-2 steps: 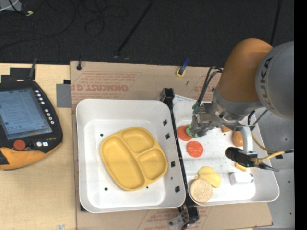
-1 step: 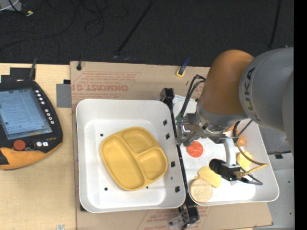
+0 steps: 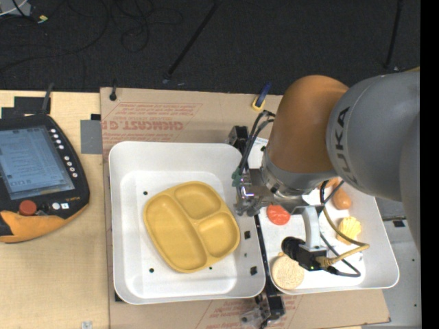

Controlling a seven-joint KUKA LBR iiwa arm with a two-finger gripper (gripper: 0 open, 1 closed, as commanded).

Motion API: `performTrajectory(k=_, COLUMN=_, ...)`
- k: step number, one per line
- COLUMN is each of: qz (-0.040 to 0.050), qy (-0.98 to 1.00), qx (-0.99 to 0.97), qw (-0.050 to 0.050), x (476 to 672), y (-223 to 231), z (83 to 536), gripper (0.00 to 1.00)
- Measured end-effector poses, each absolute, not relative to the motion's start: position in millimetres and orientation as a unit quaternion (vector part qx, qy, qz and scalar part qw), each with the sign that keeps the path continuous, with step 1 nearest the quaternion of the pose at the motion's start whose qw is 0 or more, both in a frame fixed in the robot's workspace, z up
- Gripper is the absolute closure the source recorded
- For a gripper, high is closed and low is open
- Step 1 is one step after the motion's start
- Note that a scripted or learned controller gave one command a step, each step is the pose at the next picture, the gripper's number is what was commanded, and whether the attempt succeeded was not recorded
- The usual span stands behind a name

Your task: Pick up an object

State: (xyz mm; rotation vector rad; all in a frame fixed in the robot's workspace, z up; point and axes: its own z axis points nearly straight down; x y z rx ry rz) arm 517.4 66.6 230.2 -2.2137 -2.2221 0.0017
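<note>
The right bin point(image 3: 384, 269) holds a small red piece point(image 3: 278, 215), an orange piece point(image 3: 341, 199), a yellow ridged piece point(image 3: 350, 228) and a round beige disc point(image 3: 288, 273). My gripper point(image 3: 245, 199) hangs low over the divide between the two bins, just left of the red piece. The big grey and orange arm covers much of the right bin's far half. No object shows between the fingers.
A yellow divided plate point(image 3: 191, 225) lies in the middle of the left bin point(image 3: 127, 184). A teach pendant point(image 3: 38, 177) rests on the bench at the far left. Cardboard lines the bench around the bins.
</note>
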Motion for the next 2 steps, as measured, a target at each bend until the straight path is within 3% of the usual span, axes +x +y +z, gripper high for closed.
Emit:
performTrajectory(k=1, qz=0.0014, qy=-0.708, qx=-0.706, qw=0.002, x=507.4, y=100.6, z=233.1, gripper=1.0)
performTrajectory(k=2, qz=0.0024, qy=-0.705, qx=-0.709, qw=0.002, x=492.2, y=102.2, z=221.1, gripper=1.0)
